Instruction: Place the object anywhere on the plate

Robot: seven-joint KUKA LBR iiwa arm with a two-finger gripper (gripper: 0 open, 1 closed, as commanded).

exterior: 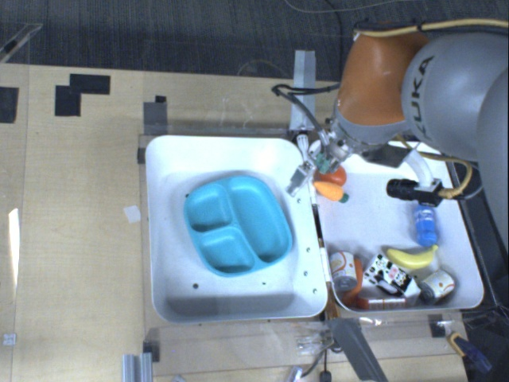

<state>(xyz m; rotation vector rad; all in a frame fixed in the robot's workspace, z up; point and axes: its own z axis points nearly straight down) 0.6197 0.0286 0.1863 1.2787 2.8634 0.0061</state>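
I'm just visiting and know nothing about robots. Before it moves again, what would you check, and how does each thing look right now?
1. Plate bare and ready in the left bin: ok.
2. Gripper over the carrot: ok, at the right bin's left edge.
3. Carrot actually between the fingers: cannot tell.
4. Carrot on the plate yet: not ok, it is in the right bin.
5. Banana and bottle away from the gripper: ok.

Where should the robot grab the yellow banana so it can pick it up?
Probably around the middle of the banana, coming straight down from above. It lies flat and curved on top of the other toys in the right bin, so its slim middle sits exposed, with the fingers closing across its narrow width.
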